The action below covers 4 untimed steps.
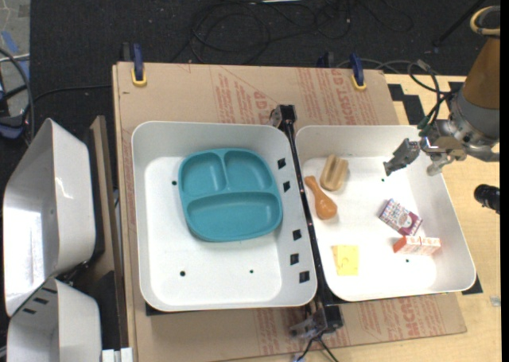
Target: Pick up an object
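gripper (pixel 417 155) hangs over the upper right part of the right bin (pixel 457 253), its two fingers spread apart with nothing between them — one dark finger points left, a paler one sits just to its right. below it, well apart, lie the things that could be picked: a small purple-and-white packet (pixel 398 216) near the bin's right wall, and just under it a red-and-white carton (pixel 417 245) lying on its side. a flat yellow square (pixel 345 259) rests lower down toward the middle. near the left wall a tan, bread-like roll (pixel 334 173) lies tilted, and just below it an orange spoon-shaped piece (pixel 321 197), the two close or perhaps touching; i cannot tell which. the left bin (pixel 151 193) bears a teal divided plate (pixel 231 195) with three compartments. print on the packet and carton is too small to read. the brown board (pixel 238 90) beneath the bins carries reddish lettering, upside down and partly covered, not legible. the arm (pixel 485 90) is cut off at the right edge.
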Available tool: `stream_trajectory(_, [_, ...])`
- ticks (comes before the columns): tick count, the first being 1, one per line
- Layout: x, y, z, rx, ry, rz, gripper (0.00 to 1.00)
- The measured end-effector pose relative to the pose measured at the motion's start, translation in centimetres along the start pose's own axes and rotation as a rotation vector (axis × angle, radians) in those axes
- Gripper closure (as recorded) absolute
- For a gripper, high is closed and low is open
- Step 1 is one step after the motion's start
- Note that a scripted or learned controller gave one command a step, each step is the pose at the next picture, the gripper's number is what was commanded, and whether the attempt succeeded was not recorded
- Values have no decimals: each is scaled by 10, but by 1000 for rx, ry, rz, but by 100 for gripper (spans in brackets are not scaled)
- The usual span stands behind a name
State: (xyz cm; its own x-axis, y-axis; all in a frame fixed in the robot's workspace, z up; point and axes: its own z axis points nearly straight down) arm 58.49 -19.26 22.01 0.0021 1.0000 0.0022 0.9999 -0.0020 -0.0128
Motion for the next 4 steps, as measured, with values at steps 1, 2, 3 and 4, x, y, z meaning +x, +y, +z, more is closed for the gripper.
stream_trajectory(1, [1,3,-8,-13,-3,-3,0])
stream_trajectory(2, [-3,3,36,-9,-2,-1,0])
stream_trajectory(3, [-9,1,98,-9,-1,0,0])
stream_trajectory(4, [-8,1,130,-10,-2,-1,0])
